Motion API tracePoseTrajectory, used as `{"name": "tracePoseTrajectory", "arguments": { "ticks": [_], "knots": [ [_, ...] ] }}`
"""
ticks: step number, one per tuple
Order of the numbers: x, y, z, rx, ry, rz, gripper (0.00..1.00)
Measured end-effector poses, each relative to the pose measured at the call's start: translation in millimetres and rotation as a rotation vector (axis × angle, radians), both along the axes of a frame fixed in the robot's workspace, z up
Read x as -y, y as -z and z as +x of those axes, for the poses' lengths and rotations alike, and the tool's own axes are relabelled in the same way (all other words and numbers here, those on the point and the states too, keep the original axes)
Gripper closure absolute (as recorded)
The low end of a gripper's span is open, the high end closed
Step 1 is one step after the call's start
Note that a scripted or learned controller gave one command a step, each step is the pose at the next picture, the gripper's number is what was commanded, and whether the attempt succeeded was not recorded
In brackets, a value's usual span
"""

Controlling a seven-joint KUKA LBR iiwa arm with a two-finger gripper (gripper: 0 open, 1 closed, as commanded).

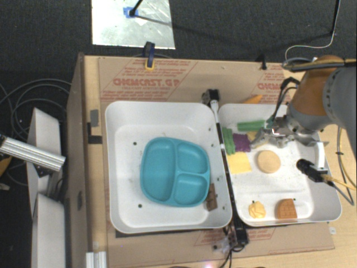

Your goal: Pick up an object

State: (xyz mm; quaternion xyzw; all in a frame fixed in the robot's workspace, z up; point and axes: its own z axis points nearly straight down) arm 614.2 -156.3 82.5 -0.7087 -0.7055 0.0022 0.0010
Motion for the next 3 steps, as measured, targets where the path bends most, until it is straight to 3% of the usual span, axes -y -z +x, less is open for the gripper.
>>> {"name": "tracePoseTrajectory", "arguments": {
  "ticks": [1, 2, 3],
  "knots": [
    [36, -17, -118, -0.002, 0.003, 0.001, 0.0],
    [31, -121, -54, 0.021, -0.012, -0.003, 0.0],
    [8, -76, -63, 0.003, -0.011, 0.003, 0.0]
  ]
}}
